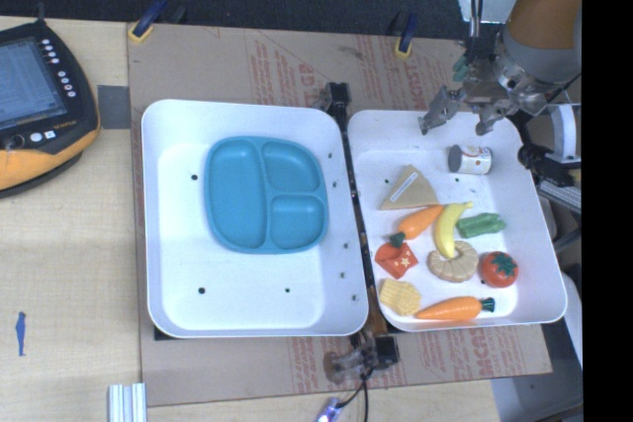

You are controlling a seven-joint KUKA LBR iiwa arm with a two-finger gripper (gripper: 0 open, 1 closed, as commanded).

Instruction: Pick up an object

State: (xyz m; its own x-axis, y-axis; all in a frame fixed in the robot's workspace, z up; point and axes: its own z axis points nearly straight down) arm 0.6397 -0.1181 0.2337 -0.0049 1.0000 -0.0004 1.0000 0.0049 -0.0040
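1. Two white bins sit on the worktop (79,262): the right bin (549,296) under the tool, the left bin (168,212) well to its left.
2. The left bin holds one blue plate (265,194).
3. Below the tool lie one small can (469,159), one sandwich wedge (407,190), two carrots (422,219) (450,310), one banana (449,227), one green pepper (481,224), one tomato (497,269), one strawberry (397,259), one cookie (453,265) and one cracker (400,295).
4. The tool (458,121) hangs with fingers spread wide, gripping nothing, just above the can.
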